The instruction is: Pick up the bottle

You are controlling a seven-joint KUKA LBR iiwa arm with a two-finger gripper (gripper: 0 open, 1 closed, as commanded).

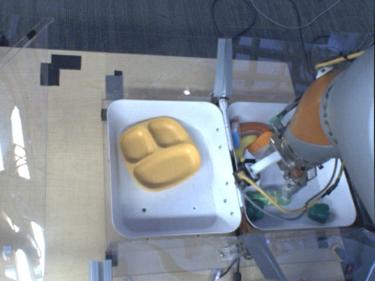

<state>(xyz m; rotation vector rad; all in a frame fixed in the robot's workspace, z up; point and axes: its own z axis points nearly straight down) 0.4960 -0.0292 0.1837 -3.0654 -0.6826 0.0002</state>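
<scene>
Two white bins sit side by side on the pale tabletop (pixel 64 174), meeting along a metal strip between them. The left bin (pixel 176 215) holds one thing, a yellow plate (pixel 159 153) with three compartments. The plate lies toward the bin's back-left, clear of all four walls, leaving a wide bare floor along the front and right sides.

The right bin (pixel 345 215) is crowded, and the arm (pixel 345 110) covers much of it. A heap lies against its left wall: one blue piece (pixel 236 138) touching the rim, with a red-orange piece (pixel 253 127) and a yellow piece (pixel 248 140) packed just beside it. One dark green lump (pixel 319 213) lies alone near the front wall.

The one bottle (pixel 256 207), translucent green, lies low in the front-left corner of the right bin, close to both walls with little room on those sides.

The arm reaches in from the right, its orange band over the bin's back half and its wrist bent down. The gripper (pixel 291 186) hangs over the middle of the right bin, just beside the bottle. Whether its grasp is spread or closed cannot be made out from here
</scene>
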